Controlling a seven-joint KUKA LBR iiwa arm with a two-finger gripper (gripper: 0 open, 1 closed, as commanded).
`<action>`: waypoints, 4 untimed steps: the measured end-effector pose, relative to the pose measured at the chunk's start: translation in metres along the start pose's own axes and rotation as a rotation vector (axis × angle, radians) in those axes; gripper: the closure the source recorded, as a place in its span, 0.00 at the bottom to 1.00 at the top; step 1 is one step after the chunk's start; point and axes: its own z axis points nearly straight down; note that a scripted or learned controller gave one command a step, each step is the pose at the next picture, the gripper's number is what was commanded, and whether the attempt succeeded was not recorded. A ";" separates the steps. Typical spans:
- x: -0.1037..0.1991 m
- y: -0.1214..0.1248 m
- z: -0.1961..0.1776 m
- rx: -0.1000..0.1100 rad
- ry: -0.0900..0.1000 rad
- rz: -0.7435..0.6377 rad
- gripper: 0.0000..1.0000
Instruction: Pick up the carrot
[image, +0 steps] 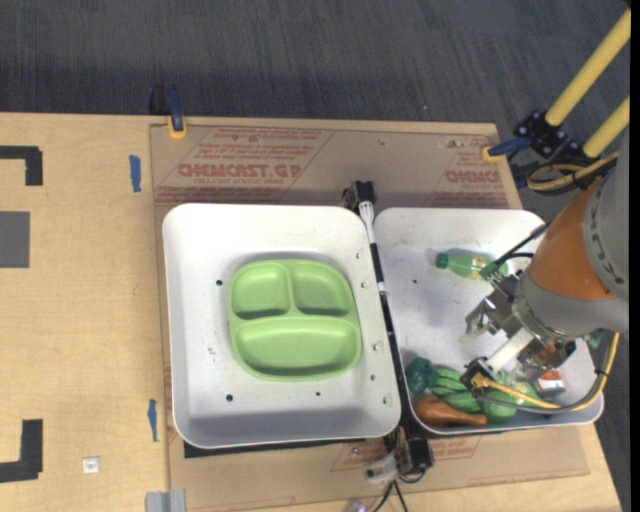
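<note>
Surface (80, 330): pale wood, with black corner marks along the left edge of the frame. A brown cardboard sheet (250, 165) with red print lies under both bins.

Left bin (195, 300): white, shallow, centre-left of frame. It holds one green divided plate (295, 318) with three compartments, sitting flat near the bin's middle.

Right bin (420, 290): white, set just beside the left bin, their rims meeting at the frame's centre.

Carrot (448, 411): orange-brown, lying flat along the lower wall of the right bin, at that bin's lower left corner. Dark green leafy piece (428, 377) is just above it; cannot tell whether the two are joined. A lighter green item (487, 402) touches the carrot's right end.

Green bottle (465, 264): lying on its side in the upper part of the right bin, cap toward the left.

End effector (487, 318): low in the right bin's middle, above and to the right of the carrot, apart from it, below the bottle. Open or closed: cannot tell from this angle. Nothing seen held.

Arm (580, 270): grey with an orange band, entering from the right edge.

Small red and white item (550, 380): lower right of the right bin, partly hidden under the arm.
</note>
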 end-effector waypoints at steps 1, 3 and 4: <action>-0.017 0.073 -0.003 -0.010 0.000 -0.032 0.00; 0.013 0.158 0.013 0.011 0.013 -0.153 0.00; 0.035 0.108 0.003 -0.002 0.001 -0.327 0.00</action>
